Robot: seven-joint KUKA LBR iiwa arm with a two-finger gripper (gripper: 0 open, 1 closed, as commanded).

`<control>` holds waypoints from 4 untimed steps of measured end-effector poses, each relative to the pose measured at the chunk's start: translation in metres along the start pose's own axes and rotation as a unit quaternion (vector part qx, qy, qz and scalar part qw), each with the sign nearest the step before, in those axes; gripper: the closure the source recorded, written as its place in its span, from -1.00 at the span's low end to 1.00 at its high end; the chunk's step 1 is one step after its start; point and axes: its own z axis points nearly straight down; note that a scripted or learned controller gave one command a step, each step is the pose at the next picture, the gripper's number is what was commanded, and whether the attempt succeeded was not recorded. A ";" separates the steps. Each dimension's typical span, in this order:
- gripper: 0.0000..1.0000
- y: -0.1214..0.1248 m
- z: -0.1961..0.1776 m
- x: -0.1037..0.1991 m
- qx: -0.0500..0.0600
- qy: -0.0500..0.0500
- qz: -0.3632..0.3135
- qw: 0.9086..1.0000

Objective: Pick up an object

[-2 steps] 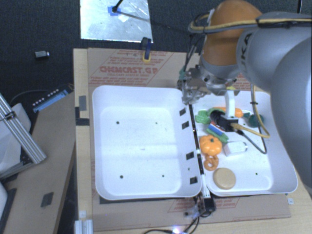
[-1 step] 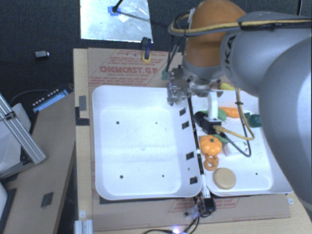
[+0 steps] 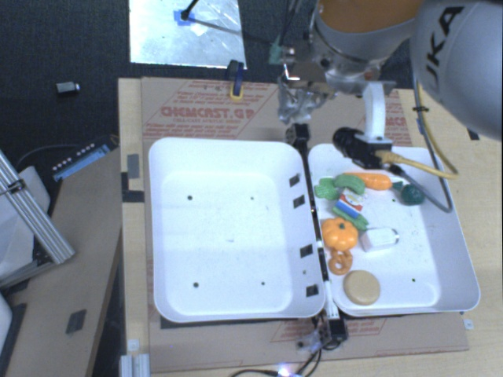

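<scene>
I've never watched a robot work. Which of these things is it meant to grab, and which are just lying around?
For the job: the gripper; in the right bin: orange pumpkin, carrot, tan disc, pretzel, white block.

Just lying about: yellow clamp, foil sheet, cardboard, left bin.

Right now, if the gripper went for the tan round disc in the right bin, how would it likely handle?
The tan disc lies flat near the right bin's front wall, so it probably won't roll where it lies. It looks low and wide, so fingers may struggle to span it. A pretzel-shaped piece sits close beside it and might get nudged.
</scene>
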 end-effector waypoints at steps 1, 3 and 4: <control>1.00 0.059 -0.049 0.005 0.004 -0.003 0.002 1.000; 1.00 0.058 -0.118 0.029 0.007 -0.003 0.002 1.000; 1.00 0.048 -0.115 0.056 0.009 -0.003 0.002 1.000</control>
